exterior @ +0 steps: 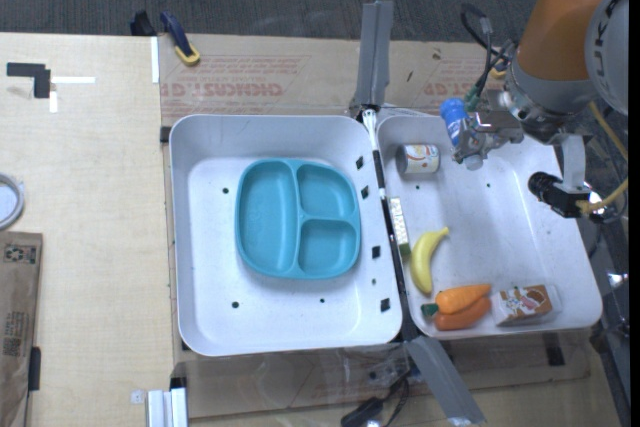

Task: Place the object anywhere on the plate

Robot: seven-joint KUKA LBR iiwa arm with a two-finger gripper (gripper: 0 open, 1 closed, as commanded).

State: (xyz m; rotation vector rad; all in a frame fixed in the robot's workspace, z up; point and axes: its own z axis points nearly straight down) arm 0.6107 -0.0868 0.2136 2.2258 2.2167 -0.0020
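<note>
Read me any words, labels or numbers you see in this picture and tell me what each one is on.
Red print on the cardboard sheet behind the bins: upside down, too blurred to read.
Label on the small can: too small.
Print on the snack packet: too small.
Brown paper bag: a recycling symbol, no legible words.

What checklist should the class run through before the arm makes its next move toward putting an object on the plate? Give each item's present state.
1. Turquoise three-compartment plastic plate lies flat in the left white bin: ok.
2. Plate compartments free to receive an object: ok.
3. Two-finger gripper is over the right white bin, near its far edge: ok.
4. Blue object beside the gripper is held between the fingers: cannot tell.
5. Yellow banana, orange carrot, small can and small printed packet lie apart from the gripper: ok.
6. Object already on the plate: not ok.
</note>
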